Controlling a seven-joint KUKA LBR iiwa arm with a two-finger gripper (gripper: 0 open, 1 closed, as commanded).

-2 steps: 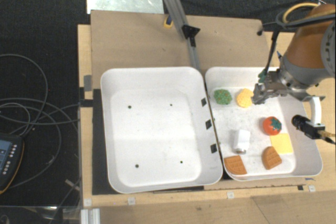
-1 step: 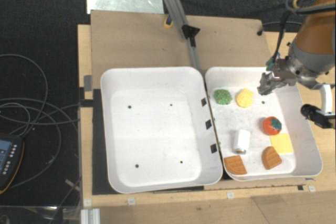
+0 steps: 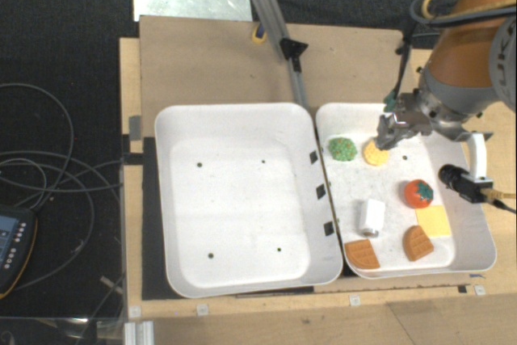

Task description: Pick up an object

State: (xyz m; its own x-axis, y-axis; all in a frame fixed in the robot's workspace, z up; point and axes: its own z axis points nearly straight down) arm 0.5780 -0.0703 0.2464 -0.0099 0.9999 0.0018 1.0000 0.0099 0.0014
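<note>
camera view: looks down on two white bins; the right bin (image 3: 485,258) holds all the items, the left bin (image 3: 174,174) sits beside it.
target: the yellow round piece (image 3: 376,155) lies in the right bin's upper part, just beside the green bumpy ball (image 3: 342,149), well apart from the red tomato-like toy (image 3: 418,192).
handling: it looks like a small, light toy food, probably firm and smooth-skinned, so it could slip or skid on the bin floor; not fragile by the look of it.
hold point: across its middle, on the sides away from the green ball.
gripper (image 3: 388,138): sits right over the yellow piece's upper edge, seemingly touching it.
pincer state: cannot tell how wide it stands, nor whether it grips anything.
</note>
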